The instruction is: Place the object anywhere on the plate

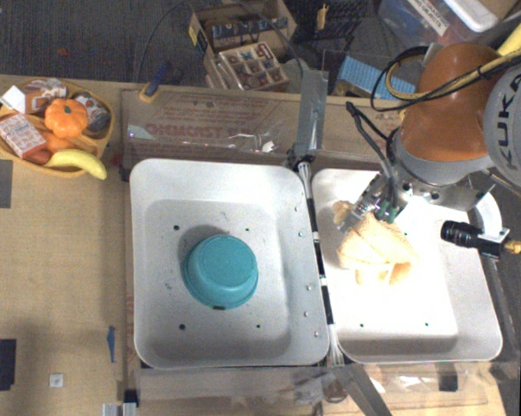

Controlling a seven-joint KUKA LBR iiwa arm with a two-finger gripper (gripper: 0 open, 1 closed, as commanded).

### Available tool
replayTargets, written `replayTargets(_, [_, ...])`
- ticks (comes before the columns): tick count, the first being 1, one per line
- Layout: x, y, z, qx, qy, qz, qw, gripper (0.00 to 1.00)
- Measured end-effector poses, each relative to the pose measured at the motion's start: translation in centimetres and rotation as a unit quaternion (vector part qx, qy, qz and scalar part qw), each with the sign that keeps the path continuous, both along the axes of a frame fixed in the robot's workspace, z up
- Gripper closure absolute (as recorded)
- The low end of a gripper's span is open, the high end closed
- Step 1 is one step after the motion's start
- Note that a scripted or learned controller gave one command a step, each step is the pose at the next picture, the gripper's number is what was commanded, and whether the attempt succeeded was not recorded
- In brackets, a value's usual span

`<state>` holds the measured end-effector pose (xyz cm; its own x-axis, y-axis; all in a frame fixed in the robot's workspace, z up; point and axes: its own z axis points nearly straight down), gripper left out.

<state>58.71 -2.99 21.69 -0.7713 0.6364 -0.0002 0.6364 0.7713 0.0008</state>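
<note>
Bright overhead light — the right bin [462, 332] glares nearly white; the background beyond the bench stays dim.

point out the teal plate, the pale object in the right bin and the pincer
teal plate [221, 271], camera view, centre of its top
pale object [377, 251], camera view, its middle
pincer [374, 208], camera view, at its tips

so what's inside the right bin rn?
The right bin holds a pale yellow, lumpy object in its upper left part. The gripper is over the object's top edge, hiding that part and any contact with it.
</note>
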Motion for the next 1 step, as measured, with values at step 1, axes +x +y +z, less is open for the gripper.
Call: replayTargets(1, [-0.66, 4.69, -0.58, 0.0001, -0.001, 0.197, 0.9805, 1.0])
